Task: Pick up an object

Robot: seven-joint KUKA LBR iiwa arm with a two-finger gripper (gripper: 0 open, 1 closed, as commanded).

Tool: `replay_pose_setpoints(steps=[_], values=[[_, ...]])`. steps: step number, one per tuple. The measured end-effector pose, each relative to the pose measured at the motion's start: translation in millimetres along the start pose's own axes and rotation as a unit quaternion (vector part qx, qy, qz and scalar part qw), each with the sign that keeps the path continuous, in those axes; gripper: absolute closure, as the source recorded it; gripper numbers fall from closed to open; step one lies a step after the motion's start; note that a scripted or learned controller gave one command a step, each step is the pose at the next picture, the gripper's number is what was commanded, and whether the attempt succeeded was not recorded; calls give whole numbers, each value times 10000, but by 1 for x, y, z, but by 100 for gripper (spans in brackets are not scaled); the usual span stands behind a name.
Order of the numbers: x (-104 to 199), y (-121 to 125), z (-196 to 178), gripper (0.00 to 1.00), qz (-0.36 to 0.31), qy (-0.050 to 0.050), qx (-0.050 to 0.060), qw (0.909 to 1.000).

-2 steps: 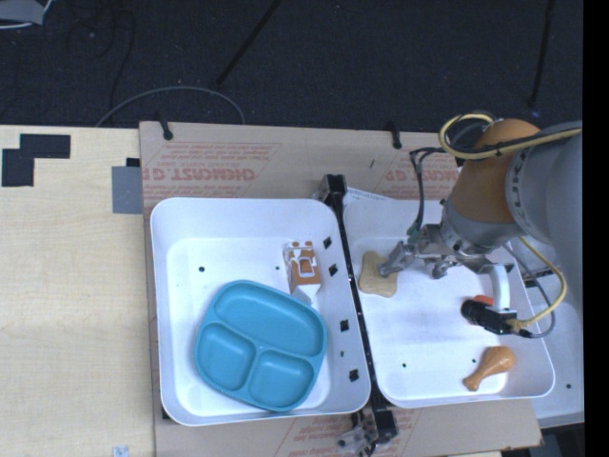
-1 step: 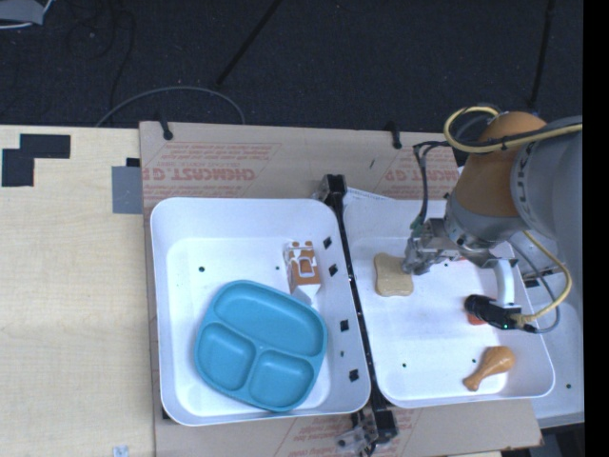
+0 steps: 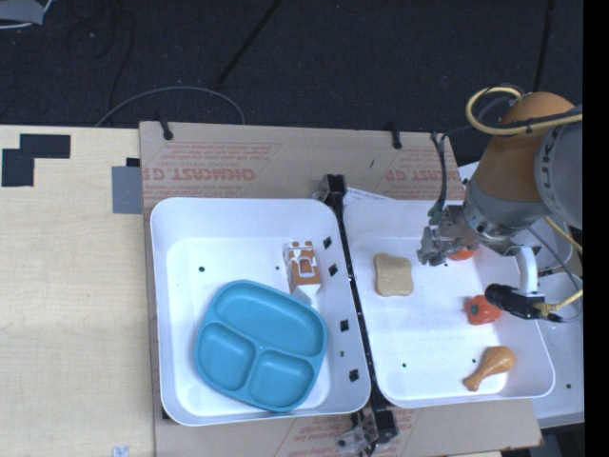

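My gripper (image 3: 436,251) hangs low over the back of the right bin (image 3: 419,388), below the grey arm and its orange band (image 3: 519,146). A small orange-red piece (image 3: 463,252) peeks out right beside the gripper, on its right; I cannot tell if it is held. A tan bread-like slab (image 3: 393,275) lies just left of and below the gripper. A red toy vegetable (image 3: 481,310) with a black part sits toward the right wall. A tan drumstick (image 3: 490,366) lies in the front right corner.
The left bin (image 3: 181,255) holds a blue divided plate (image 3: 260,345) and a small orange-and-white toy (image 3: 304,264) near the black divider (image 3: 344,284). Cardboard lies under both bins. Cables trail beside the arm at the right.
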State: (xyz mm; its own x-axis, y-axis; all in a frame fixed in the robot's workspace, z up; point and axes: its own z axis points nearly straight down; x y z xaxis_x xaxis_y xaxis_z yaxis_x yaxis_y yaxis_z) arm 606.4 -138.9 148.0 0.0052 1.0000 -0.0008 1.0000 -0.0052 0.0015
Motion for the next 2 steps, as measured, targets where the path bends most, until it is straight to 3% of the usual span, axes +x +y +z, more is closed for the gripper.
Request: replay_pose_setpoints(steps=[2], values=[[-14, 3, -123, 100, -29, -3, -17, 10000]])
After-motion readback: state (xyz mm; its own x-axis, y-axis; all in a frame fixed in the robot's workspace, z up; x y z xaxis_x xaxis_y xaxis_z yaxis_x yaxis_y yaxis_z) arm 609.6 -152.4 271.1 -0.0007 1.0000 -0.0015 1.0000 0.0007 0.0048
